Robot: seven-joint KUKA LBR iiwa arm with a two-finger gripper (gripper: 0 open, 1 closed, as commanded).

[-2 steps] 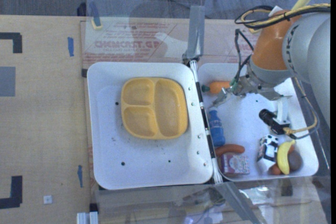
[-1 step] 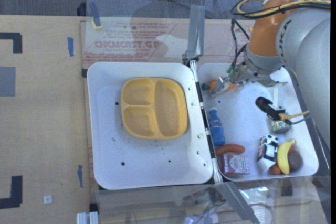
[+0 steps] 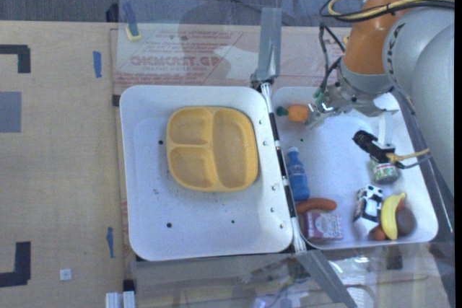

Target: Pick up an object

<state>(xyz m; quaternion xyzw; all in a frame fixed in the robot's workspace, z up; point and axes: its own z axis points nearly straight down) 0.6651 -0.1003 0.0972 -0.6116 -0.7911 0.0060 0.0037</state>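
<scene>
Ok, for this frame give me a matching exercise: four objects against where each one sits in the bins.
Things:
1. yellow plastic divided tray
2. blue plastic bottle
3. yellow banana
4. small orange round object

Places:
A. right bin, near right corner
B. left bin, middle
C. right bin, far left corner, by the gripper
D. right bin, along its left wall

Pairs: 1-B, 2-D, 3-A, 4-C
</scene>
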